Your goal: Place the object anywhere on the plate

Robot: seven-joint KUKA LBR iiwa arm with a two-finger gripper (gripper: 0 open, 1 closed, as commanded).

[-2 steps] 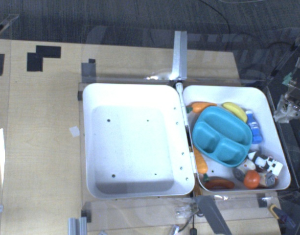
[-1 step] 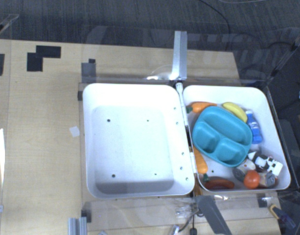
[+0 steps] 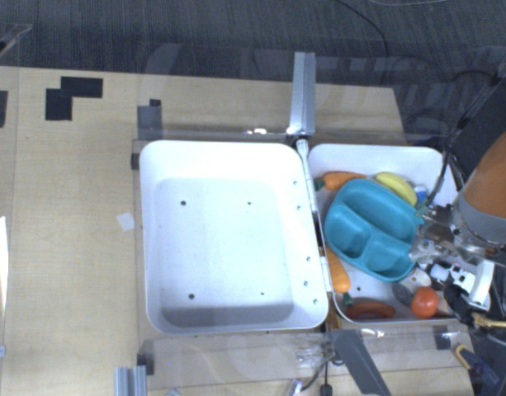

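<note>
Robot gripper (image 3: 430,258) sits low in right bin (image 3: 376,157), beside blue plate (image 3: 372,225); can't tell jaw state. Tomato (image 3: 425,303), banana (image 3: 397,186) etc. lie off plate. Task not done.

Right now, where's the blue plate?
In the right bin, the blue plate lies tilted over its left half, yellow banana behind it and the gripper at its right edge.

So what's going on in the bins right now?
The arm reaches in from the right, its gripper low over the right bin, beside the blue divided plate. The plate lies tilted among toy foods: a banana, a tomato, orange pieces and a dark red one. None of the food lies on the plate yet.
</note>
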